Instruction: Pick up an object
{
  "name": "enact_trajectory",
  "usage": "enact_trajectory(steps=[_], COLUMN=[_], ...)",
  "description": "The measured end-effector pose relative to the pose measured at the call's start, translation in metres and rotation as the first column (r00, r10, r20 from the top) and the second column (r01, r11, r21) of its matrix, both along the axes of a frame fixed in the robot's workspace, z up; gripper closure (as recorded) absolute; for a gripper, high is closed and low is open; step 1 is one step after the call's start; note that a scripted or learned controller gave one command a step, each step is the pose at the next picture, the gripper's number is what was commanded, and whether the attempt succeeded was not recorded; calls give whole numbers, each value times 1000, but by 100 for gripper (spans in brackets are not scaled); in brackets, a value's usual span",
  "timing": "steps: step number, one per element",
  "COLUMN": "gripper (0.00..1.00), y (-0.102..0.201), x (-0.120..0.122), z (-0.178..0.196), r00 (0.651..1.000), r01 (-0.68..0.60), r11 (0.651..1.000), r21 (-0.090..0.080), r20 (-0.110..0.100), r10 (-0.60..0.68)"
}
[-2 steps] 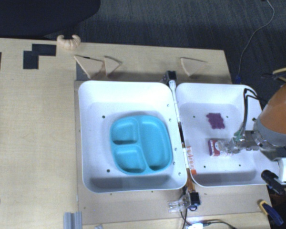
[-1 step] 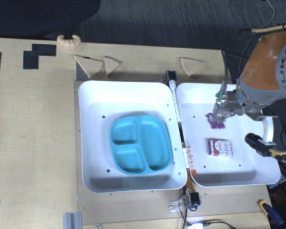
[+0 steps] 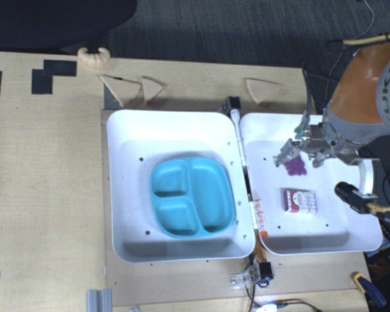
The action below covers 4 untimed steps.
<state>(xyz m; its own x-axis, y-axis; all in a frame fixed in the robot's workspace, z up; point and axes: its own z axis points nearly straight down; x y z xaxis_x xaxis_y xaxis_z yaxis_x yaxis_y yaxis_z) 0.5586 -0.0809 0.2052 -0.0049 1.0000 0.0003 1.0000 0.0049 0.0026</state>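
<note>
The pale wooden bench [image 3: 45, 174] spreads out on every side of the gripper, its widest bare stretch lying far off toward the view's left. On it sit two shallow white plastic bins side by side. The left white bin [image 3: 127, 135] lies well apart from the gripper, beyond the divide where the two rims meet. The right white bin [image 3: 266, 132] lies directly under the gripper.

The grey arm with its orange band [image 3: 370, 90] comes in from the view's right and slants down over the far half of the right bin, ending in the two-finger gripper [image 3: 303, 156]. The gripper hangs low over the bin floor, nearer the far wall than the near one. From this angle it cannot be told whether the gripper is spread or closed, or whether it grips anything.

A light blue plastic plate with three compartments [image 3: 194, 195] lies flat in the middle of the left bin, well away from the gripper toward the view's left and a little nearer the camera.

A small rectangular carton in red, white and purple [image 3: 300, 201] lies flat on the floor of the right bin, near the gripper on its camera side and apart from it.

A small purple lumpy piece [image 3: 296, 167] sits right at the gripper's tip, just below it in the view and closer to it than the carton is. Whether the two touch is unclear.
</note>
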Motion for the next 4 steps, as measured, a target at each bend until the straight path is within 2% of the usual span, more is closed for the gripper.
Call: enact_trajectory(steps=[1,2,3,4], gripper=[0,100,100,0], y=[-21,-20,-88,-87], x=[-4,-3,17,18], z=[-114,-103,-86,-86], r00=[1000,1000,1000,1000], r01=[3,0,2,1], r11=[1000,1000,1000,1000], r21=[0,0,-2,-1], r20=[0,2,1,1], r10=[-3,0,-2,-1])
